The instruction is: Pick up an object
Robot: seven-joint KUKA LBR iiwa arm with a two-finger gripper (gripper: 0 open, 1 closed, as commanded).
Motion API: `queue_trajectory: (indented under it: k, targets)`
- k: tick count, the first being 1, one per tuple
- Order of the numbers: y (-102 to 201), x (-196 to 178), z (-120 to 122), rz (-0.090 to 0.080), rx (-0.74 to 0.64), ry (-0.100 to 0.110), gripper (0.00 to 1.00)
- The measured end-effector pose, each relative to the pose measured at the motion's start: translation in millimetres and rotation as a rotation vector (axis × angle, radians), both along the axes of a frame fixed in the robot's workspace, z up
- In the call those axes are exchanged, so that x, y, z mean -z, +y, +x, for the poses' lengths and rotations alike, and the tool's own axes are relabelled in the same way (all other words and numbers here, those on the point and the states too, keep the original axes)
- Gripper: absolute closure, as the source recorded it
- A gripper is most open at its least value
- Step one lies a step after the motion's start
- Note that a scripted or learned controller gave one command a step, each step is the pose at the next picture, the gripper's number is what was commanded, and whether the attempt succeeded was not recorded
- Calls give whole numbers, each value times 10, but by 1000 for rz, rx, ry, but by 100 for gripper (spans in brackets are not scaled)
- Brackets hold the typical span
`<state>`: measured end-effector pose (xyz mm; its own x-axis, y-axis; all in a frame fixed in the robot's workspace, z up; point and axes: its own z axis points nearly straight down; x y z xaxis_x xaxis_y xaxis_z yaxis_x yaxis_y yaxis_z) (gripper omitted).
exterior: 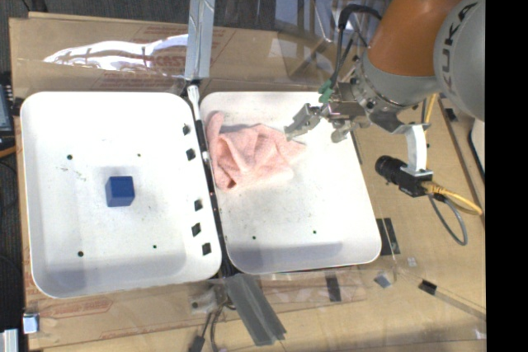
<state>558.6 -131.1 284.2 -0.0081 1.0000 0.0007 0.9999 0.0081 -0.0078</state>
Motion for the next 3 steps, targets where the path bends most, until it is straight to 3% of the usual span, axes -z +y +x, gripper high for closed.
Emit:
queue_trajectory:
  k: [1,2,3]
  targets:
    - [-379,777,524,-1,-38,0,0]
    - [-586,1923,679,0,-112,-7,0]
    - [-583,1838,682,1,-117,-4,100]
